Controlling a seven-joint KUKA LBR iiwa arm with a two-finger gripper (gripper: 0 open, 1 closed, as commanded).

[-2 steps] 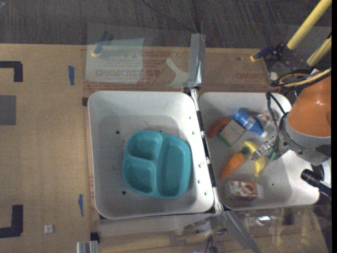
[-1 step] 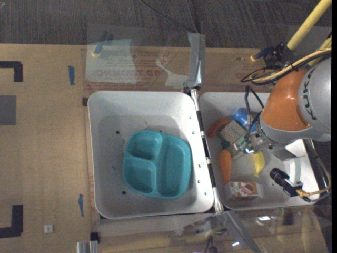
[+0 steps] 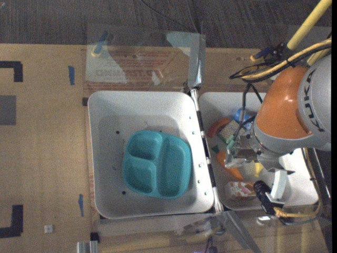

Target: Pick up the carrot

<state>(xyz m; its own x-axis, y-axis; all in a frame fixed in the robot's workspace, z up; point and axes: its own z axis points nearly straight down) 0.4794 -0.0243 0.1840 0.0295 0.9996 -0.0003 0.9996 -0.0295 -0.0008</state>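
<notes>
The carrot lies in the right bin near its left wall. It is an orange piece with a bit of green at its upper left end. Its middle is hidden under my gripper, which hangs low directly over it. More orange shows just below the gripper. The grey wrist and the orange band cover the centre of that bin.
The left bin holds a teal divided plate. Around the gripper in the right bin lie a red-orange item, a blue item, a yellow item and a pale packet. A clear sheet lies behind the bins.
</notes>
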